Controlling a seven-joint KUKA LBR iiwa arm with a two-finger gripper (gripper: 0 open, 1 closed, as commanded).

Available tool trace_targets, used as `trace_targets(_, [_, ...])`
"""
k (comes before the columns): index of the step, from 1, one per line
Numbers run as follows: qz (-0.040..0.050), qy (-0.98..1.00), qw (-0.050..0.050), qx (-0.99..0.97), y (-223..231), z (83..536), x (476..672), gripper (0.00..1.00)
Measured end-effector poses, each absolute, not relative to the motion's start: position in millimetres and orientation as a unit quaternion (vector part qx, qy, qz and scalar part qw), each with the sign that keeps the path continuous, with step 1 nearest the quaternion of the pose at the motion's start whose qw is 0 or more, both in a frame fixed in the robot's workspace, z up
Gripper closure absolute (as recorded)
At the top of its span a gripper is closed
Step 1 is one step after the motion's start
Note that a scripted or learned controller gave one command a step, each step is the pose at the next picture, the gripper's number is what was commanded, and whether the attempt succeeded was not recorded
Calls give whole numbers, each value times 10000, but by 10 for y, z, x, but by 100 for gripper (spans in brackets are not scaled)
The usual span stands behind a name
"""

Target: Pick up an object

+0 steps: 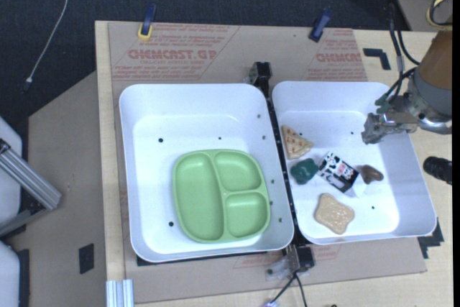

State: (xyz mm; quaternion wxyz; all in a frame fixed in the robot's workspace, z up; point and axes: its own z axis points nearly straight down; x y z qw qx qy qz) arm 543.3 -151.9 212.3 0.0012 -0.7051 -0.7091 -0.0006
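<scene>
The right bin (402, 223) holds several small things: a tan cracker-like wedge (295, 142), a dark green lump (305, 170), a black-and-white toy (338, 172), a small brown piece (371, 172) and a tan toast-shaped piece (334, 213). My gripper (375, 129) hangs over the right bin's upper right part, above and to the right of the black-and-white toy, apart from all the objects. I see nothing between its fingers.
The left bin (144, 154) holds a light green divided plate (220, 195). A black clamp (261, 72) sits between the bins at the back. Blue and yellow clips (146, 22) stand on the cardboard edge. Cables run at the upper right.
</scene>
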Motion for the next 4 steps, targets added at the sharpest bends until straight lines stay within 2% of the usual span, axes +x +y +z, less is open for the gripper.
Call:
trace_targets(2, [-2, -7076, 3, -7066, -543, 2197, 5452, 100])
trace_targets(4, [-10, -7095, 4, -7047, 581, 2376, 5226, 100])
